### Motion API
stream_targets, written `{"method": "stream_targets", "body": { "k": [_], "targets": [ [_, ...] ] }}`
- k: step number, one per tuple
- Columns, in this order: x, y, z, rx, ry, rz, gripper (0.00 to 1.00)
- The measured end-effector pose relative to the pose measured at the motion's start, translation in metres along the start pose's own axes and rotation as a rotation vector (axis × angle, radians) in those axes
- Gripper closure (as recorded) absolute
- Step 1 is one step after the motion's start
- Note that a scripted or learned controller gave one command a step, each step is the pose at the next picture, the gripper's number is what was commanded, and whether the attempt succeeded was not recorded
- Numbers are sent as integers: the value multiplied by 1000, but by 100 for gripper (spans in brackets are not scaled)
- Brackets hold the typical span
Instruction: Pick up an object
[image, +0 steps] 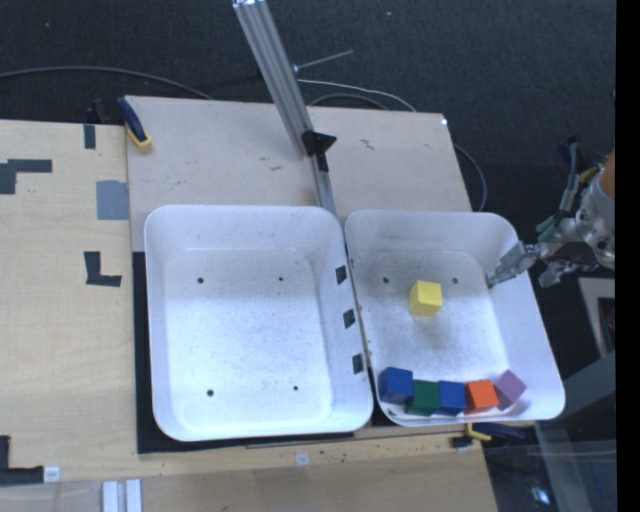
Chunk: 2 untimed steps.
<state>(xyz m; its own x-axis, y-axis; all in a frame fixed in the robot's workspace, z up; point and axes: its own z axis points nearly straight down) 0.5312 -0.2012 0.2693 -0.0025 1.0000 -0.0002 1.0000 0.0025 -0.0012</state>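
A yellow cube (426, 297) lies alone in the middle of the right bin (470, 232). Along that bin's front wall runs a row of cubes: blue (396, 383), green (425, 396), another blue (452, 396), orange (482, 395) and purple (510, 386). My gripper (520, 278) hangs over the right rim of this bin, to the right of the yellow cube and well apart from it. Its two fingers stand spread, open, with nothing between them.
The left bin (240, 225) sits beside the right one, the two rims touching. A slanted metal rail (285, 85) crosses the bench behind the bins. A yellow-and-blue clamp (134, 123) lies at the back left.
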Motion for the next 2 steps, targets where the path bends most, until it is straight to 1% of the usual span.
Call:
{"method": "stream_targets", "body": {
  "k": [1,2],
  "targets": [
    [57,11,132,8,4,-1,0],
    [64,25,110,-1,1,0,0]
  ]
}}
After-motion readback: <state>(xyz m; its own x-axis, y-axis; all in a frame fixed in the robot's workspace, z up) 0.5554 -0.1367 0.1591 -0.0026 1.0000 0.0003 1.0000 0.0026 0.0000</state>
